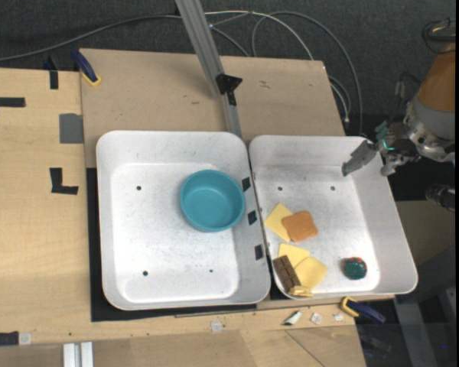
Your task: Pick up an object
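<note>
Over the far right corner of the right bin (382,205), the gripper (365,157) hangs above the bin's rim, one grey finger slanting down toward the white floor; nothing lies between the jaws, though how wide they stand I cannot tell from this angle. It looks parked at the edge, leaving the way down to the bin's contents clear, with no object picked yet.

The candidates for picking all sit toward the near end of the right bin, well apart from the gripper. Probably they were simply scattered there as loose targets. Counted: three yellow pieces, namely a yellow square (276,221) partly under a brown toast-like slice (299,225), and two more yellow pieces (302,264) overlapping nearer the front wall; one dark brown block (285,273) touching those; and one small green ball (355,267) alone, toward the bin's near right corner.

Left of the right bin, the second bin (122,228) holds one blue bowl (211,199), upright, near its middle. Two bins in all stand side by side on the desk (30,228).
</note>
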Available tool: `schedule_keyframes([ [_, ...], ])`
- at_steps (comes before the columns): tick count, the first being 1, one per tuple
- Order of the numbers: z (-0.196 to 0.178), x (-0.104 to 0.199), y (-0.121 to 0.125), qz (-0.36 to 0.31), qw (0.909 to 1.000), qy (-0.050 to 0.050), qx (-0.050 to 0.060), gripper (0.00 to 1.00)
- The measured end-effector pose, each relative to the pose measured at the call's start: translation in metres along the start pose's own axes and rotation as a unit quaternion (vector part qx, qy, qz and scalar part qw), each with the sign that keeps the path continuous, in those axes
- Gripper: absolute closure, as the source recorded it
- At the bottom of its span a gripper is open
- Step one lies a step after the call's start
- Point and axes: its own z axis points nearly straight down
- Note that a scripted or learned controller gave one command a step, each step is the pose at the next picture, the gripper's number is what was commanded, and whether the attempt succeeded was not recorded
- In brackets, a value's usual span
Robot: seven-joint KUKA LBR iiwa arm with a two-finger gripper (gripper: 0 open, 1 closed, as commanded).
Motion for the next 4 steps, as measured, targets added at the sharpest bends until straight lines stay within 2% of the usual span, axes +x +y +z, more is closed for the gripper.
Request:
schedule_keyframes([
  [1, 0.000, 0.000, 0.000, 0.000, 1.0000, 0.000, 0.000, 0.00],
  [3, 0.123, 0.013, -0.008, 0.000, 1.0000, 0.001, 0.003, 0.00],
  [4, 0.138, 0.014, -0.008, 0.000, 1.0000, 0.000, 0.000, 0.00],
])
